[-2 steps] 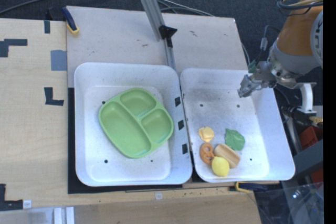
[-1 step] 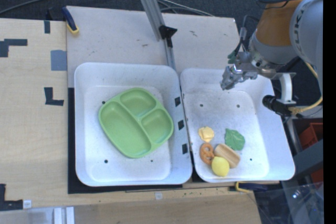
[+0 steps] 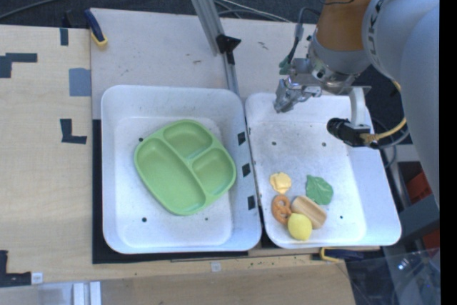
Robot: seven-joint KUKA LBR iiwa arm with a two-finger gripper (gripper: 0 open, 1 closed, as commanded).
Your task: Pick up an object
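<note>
Toys sit clustered at the near end of the right bin (image 3: 371, 175): yellow lemon (image 3: 300, 227), hot dog (image 3: 308, 210), pretzel (image 3: 280, 207), green leaf (image 3: 319, 189), small yellow piece (image 3: 280, 182). My gripper (image 3: 284, 102) hangs over that bin's far-left corner, well apart from them; whether it is parted or closed, I cannot tell. Bare bin floor lies between us.

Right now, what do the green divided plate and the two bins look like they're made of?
The green divided plate looks like moulded plastic with a matte to satin finish: uniform colour, soft rounded compartment ridges. The left bin and right bin look like thin formed white plastic, slightly glossy at the rounded rims, their floors speckled with scuffs.
</note>
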